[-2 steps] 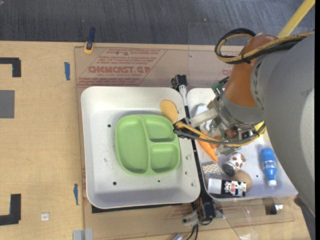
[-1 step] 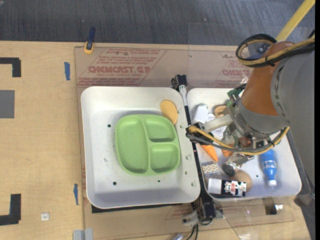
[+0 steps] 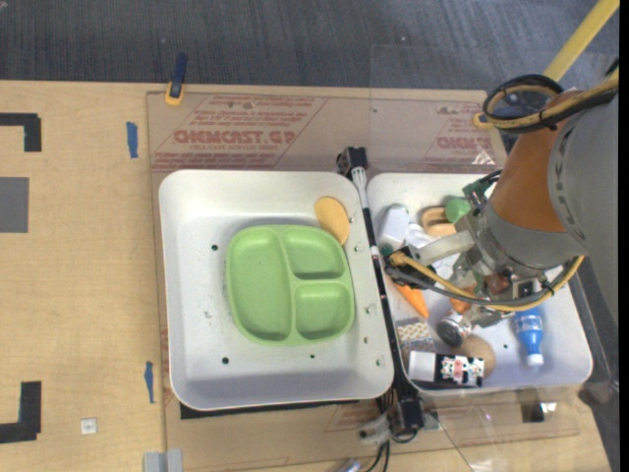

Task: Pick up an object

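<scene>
Pincer (image 3: 470,298) hangs low over the middle of the right bin (image 3: 580,362), at the end of the grey arm (image 3: 550,195) with its orange band, among looping yellow and black cables; whether it is released or clenched I cannot tell, since the wrist hides it from above; around it lies a heap of small objects: an orange carrot-like piece (image 3: 415,300) just to its left, a white bottle (image 3: 395,226) near the bin's top left, a green item (image 3: 457,206) beside the arm, a blue-capped bottle (image 3: 529,340) at lower right, a tan egg-like ball (image 3: 479,348) and a white box (image 3: 447,367) near the front wall; left bin (image 3: 187,293) holds 1 green divided tray (image 3: 290,285) and 1 yellow piece (image 3: 333,216) at its top right corner.
</scene>
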